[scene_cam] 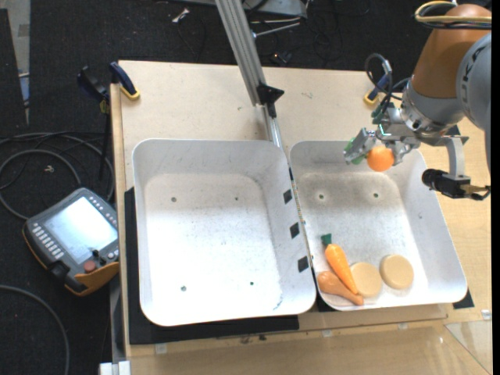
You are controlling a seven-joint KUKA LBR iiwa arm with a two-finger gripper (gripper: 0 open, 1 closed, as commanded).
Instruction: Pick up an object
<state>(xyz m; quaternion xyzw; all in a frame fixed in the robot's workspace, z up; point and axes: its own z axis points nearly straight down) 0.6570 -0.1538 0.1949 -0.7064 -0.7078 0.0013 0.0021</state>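
Carrot [341, 262] + 2 discs – right bin [426, 209]

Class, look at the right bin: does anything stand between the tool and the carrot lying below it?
Nothing visible does. The tool hangs at the bin's far end with an orange ball; bare floor separates it from the carrot.

Orange ball [380, 159] between fingers [361, 148]

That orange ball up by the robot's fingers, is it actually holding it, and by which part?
It looks so: the orange ball sits at the gripper, raised over the right bin's far end. The hold seems on its upper sides; the exact contact is unclear.
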